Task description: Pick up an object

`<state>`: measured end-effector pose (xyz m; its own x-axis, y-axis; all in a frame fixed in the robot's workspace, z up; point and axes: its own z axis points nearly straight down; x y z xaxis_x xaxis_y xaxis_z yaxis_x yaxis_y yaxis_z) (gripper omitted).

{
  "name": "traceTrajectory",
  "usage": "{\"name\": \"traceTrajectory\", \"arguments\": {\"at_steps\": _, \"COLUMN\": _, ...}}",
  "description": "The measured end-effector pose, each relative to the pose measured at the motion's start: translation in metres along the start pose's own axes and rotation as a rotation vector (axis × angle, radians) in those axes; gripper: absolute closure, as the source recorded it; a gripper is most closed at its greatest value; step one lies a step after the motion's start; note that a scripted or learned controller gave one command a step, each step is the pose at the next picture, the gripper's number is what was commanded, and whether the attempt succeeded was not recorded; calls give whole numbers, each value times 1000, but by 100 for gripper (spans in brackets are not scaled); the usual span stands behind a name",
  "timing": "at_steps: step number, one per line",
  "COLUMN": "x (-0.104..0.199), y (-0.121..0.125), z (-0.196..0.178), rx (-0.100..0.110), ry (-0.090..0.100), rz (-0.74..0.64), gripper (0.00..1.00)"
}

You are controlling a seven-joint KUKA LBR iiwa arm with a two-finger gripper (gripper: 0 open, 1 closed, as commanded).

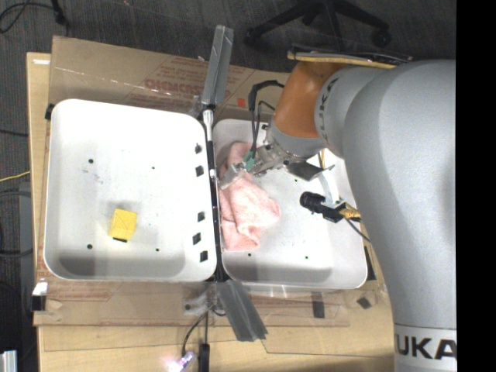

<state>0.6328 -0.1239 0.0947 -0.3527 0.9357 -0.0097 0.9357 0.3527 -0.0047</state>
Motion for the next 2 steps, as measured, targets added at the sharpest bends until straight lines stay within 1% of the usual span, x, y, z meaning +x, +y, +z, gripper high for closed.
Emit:
{"name": "traceTrajectory", "arguments": {"at_steps": 1, "x": 3, "y": 2, "z": -10, "rx": 0, "ry": 6, "rz": -7, "gripper": 100}}
{"name": "traceTrajectory", "arguments": {"at_steps": 2, "x": -4, "y": 24, "z": -77, "rx": -2, "ry": 10, "rz": 243, "gripper": 100}}
